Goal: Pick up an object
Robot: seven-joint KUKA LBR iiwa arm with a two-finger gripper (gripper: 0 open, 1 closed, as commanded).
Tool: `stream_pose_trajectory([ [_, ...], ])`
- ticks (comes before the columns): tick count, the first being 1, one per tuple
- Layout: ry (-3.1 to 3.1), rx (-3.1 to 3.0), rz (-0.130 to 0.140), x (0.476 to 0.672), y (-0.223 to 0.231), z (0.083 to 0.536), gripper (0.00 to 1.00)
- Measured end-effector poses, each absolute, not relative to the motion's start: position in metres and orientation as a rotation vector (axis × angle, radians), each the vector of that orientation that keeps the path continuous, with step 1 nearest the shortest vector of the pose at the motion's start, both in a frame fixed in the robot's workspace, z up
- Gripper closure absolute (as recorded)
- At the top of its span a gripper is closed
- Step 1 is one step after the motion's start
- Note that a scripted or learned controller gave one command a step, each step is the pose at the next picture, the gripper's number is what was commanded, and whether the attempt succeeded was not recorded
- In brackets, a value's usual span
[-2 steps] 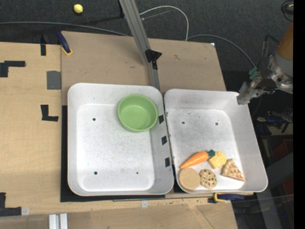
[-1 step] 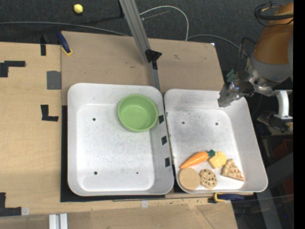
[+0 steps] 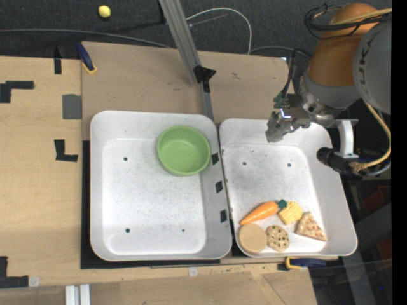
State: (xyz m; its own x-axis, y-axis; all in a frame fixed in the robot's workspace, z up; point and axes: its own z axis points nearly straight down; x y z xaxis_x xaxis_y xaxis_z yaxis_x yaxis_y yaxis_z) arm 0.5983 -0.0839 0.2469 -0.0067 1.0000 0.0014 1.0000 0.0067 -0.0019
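My gripper (image 3: 278, 131) hangs over the back edge of the right bin (image 3: 267, 170), far from the toy food at the bin's front. That food lies in a cluster: an orange carrot (image 3: 259, 213), a yellow corn piece (image 3: 290, 211), a pizza slice (image 3: 311, 227), a chocolate-chip cookie (image 3: 278, 237) and a round tan disc (image 3: 252, 239). A green bowl (image 3: 184, 150) sits upright at the back right of the left bin (image 3: 121, 189). Nothing shows between the fingers.
A grey pole (image 3: 184, 33) slants down from the top to the seam between the bins. Cables loop behind the right bin. A small yellow ball (image 3: 104, 11) lies on the dark floor beyond the bench.
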Motion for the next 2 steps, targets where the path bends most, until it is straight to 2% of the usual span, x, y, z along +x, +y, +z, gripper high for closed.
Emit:
stream_pose_trajectory([
  [1,-2.229,-2.211,-0.001,0.605,-0.03,0.251,1.0],
  [2,-2.228,-2.211,-0.001,0.6,0.029,0.253,1.0],
])
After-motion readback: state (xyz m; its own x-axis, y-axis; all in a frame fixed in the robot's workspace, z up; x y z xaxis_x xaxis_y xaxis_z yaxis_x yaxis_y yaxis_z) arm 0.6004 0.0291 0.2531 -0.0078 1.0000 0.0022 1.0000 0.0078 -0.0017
